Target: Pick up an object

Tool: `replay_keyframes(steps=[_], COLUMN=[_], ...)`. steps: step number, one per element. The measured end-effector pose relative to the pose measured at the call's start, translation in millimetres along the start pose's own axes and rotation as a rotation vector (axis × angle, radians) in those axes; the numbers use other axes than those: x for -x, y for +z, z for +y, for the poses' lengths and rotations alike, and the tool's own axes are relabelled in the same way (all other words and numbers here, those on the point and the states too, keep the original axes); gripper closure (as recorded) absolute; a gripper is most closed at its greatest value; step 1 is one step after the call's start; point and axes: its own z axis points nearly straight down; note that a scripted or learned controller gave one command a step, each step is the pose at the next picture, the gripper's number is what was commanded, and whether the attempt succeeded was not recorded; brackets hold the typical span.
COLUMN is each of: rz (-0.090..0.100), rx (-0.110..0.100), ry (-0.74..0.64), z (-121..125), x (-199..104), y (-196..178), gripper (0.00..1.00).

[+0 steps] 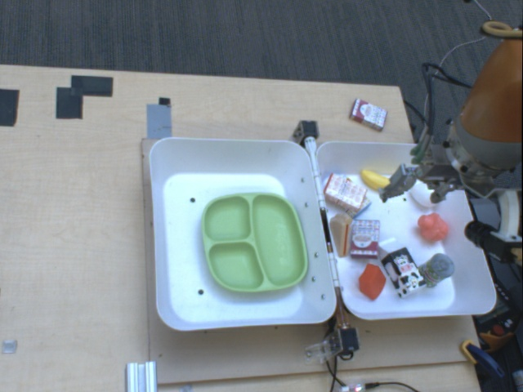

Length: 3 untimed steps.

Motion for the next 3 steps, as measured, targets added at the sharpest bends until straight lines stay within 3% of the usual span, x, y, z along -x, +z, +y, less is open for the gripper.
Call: replay_keyframes(steps=[1, 2, 3], rz=[0.000, 0.000, 0.001], rx=[-0.003, 0.002, 0.001], ry=[0.004, 0.001, -0.001], z=[-29.9, -27.8, -54.1], x=[64.8, 64.0, -19.9], y=[165.4, 154.1, 77.8], gripper=[0.00, 1.00, 1.00])
